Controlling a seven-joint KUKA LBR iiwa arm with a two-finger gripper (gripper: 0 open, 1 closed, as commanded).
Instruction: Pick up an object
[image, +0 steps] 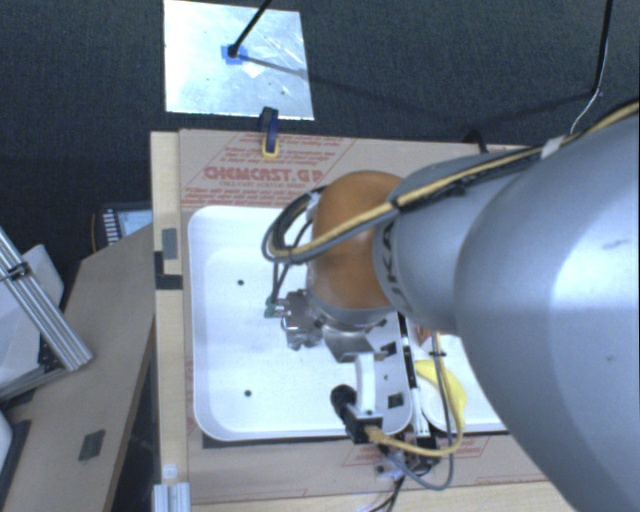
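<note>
Hanging low over the white bin (225, 300), the claw (385, 395) hides its own state; cannot tell.

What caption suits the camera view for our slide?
Grey arm with orange band reaches over the white bin.

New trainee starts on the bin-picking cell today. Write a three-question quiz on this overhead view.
1. True or false: the arm hangs above a white bin.
2. What colour is the band above the wrist?
   A. green
   B. orange
   C. blue
3. Fill in: beside the wrist, near the bin's lower right, shows a ___ object.

Key
1. True.
2. B.
3. Yellow; the arm hides part of it, so its kind is unclear.
</note>
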